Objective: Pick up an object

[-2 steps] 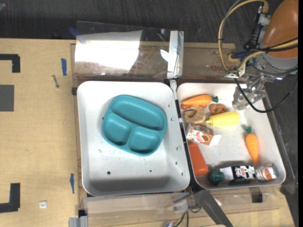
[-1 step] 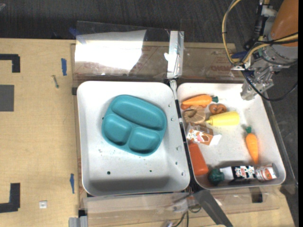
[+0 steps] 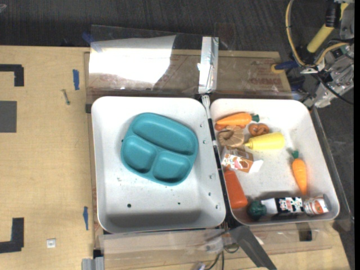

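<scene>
Orange carrot point(image 3: 300, 174) lying alone on bare floor of right bin point(image 3: 324, 151), apart from clutter: easiest target. Best approached from above, closing across narrow width, clear of bin wall. Gripper point(image 3: 336, 75) at top right outside the bin, blurred among yellow cables point(image 3: 315, 38); state of jaws impossible to tell. Small packets near the divider hard to identify.

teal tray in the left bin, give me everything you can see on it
The teal tray is a rounded, smooth, plastic-looking divided plate, with one long compartment along its far side and two smaller ones along the near side. It lies flat and right side up on the floor of the left bin, turned at a slant to the bin's walls, nearer the far right part. Nothing sits in its compartments, and it touches the bin floor alone.
</scene>
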